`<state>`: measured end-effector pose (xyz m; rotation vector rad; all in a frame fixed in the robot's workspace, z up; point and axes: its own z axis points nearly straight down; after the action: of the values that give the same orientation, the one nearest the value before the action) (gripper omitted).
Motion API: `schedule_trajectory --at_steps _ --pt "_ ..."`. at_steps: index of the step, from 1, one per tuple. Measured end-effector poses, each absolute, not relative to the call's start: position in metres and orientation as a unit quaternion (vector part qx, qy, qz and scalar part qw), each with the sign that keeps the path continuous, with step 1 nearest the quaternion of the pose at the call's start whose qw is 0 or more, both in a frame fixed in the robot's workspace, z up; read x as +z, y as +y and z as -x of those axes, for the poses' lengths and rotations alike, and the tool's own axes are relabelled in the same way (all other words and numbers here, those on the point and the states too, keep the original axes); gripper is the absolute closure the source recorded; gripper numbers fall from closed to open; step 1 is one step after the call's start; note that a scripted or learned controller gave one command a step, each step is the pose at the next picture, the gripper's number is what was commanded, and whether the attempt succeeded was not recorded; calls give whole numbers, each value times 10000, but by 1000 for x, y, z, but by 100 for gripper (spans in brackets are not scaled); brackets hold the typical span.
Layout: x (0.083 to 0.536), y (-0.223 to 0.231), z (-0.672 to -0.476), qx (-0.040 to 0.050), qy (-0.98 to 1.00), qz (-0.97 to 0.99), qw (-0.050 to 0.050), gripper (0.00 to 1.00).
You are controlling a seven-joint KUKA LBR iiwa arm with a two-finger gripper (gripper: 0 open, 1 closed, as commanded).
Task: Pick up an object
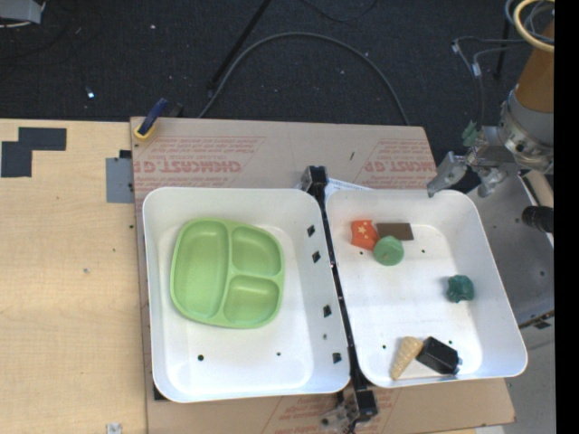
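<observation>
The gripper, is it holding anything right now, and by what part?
Nothing is held. The gripper hangs above the right bin's far corner, with nothing between its fingers.

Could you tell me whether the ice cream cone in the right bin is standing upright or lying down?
Lying down. The cone rests flat on the right bin's floor, tip toward the front rim, touching a black object.

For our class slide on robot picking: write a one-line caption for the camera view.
Gripper above the right bin of small objects; green divided plate in the left bin.
</observation>
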<state>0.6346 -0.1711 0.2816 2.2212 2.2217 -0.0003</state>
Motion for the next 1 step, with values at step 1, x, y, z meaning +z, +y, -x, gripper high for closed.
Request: schedule_trajectory --at_steps 1 --pt "162 -192 -598 -31 7063 -7079 -47 0"
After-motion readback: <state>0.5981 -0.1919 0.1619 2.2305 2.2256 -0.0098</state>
